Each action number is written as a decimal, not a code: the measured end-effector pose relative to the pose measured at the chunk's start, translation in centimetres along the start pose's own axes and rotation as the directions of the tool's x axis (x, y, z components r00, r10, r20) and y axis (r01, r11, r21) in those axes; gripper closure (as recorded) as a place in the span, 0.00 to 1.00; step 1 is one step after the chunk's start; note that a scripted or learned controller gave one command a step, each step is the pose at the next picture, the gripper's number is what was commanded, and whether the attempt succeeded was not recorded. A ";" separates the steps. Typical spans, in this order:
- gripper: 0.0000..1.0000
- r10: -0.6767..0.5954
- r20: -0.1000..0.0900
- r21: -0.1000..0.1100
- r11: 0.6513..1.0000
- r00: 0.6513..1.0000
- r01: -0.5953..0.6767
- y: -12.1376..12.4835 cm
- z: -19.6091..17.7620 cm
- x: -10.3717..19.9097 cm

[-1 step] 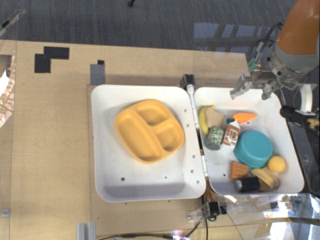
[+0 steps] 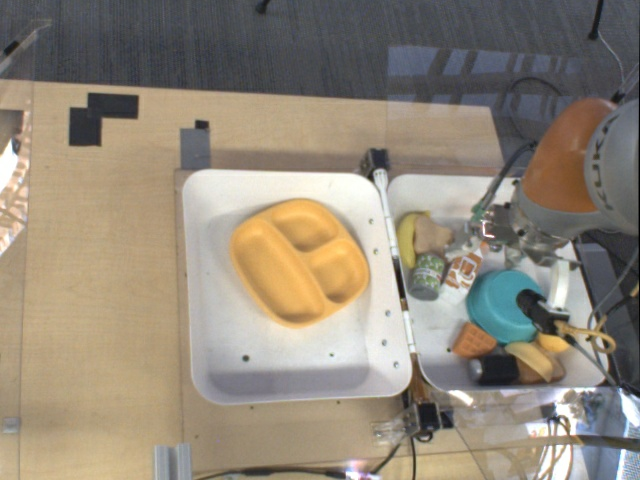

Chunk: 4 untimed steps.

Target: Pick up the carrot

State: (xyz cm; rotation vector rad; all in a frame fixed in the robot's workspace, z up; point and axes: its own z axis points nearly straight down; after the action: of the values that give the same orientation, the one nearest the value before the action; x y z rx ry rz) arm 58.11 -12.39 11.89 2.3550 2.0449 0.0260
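The carrot (image 2: 473,341) shows as a short orange piece near the front of the right bin (image 2: 432,363). It lies against the lower left side of a teal bowl (image 2: 503,303), with a black object (image 2: 494,370) just in front of it. My gripper (image 2: 497,236) hangs over the back of the right bin, well behind the carrot and past the bowl. The grey wrist and orange band (image 2: 563,168) rise behind it to the right.
The right bin also holds a banana (image 2: 407,238), a beige lump (image 2: 433,232), a green can (image 2: 427,275), a striped packet (image 2: 462,268) and a yellow item (image 2: 535,360) at the front right. The left bin (image 2: 215,363) holds a yellow divided plate (image 2: 298,261).
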 end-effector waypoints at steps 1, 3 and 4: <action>0.00 -0.269 -0.004 0.015 0.963 0.963 0.269 -4.2 -9.9 -5.3; 0.00 0.141 -0.006 0.019 0.990 0.990 -0.141 6.4 3.3 -6.3; 0.00 0.309 0.004 0.022 0.951 0.951 -0.309 0.3 3.2 -5.3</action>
State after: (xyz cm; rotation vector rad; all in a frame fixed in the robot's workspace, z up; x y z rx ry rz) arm 57.71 -17.71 8.72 2.6622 1.6617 0.0087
